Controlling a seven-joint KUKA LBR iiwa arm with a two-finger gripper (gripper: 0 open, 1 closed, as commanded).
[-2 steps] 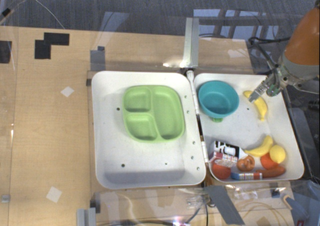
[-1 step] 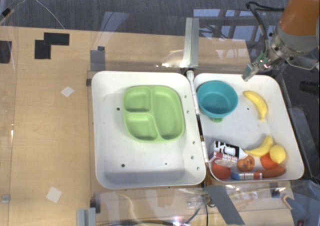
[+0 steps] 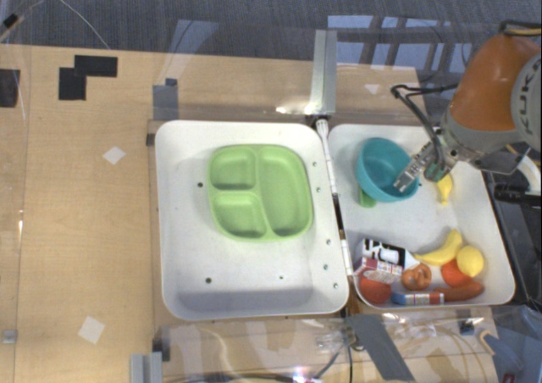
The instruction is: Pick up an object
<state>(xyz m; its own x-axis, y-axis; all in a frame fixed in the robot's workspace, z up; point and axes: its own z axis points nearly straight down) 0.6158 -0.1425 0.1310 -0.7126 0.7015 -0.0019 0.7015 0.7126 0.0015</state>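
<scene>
A teal bowl sits tilted in the upper part of the right bin, with a small green object poking out under its lower left edge. My gripper comes in from the right and is at the bowl's right rim. One finger lies inside the bowl and the other is outside it, so the rim is pinched between them. A small yellow piece lies just right of the gripper.
A green divided plate lies in the left bin. The front of the right bin holds a banana, a yellow ball, an orange fruit, a red sausage-like toy, a small box and other small items.
</scene>
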